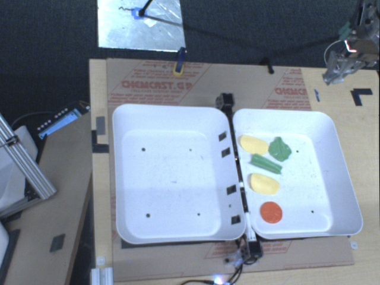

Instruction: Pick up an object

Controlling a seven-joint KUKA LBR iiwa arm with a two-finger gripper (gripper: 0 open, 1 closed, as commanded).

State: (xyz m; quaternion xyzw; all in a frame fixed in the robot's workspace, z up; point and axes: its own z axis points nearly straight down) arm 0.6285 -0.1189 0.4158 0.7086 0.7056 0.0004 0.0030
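Observation:
The right bin [332, 159] holds several small items near its left side. A yellow piece [253, 143] lies at the top, with a green leafy piece [279, 149] beside it on the right. Below them lies a green bean-like strip [265, 164], then a second yellow piece [263, 183], then a round orange-red piece [271, 212]. My gripper [342, 64] hangs at the upper right, over the cardboard beyond the right bin's far corner, well apart from all the items.
The left bin [172, 177] sits beside the right one, joined by black clips [231, 171]. Both rest on a cardboard sheet [154, 85]. A shiny foil square [141, 16] lies on the dark floor at the back. Metal framing [24, 165] stands at the left.

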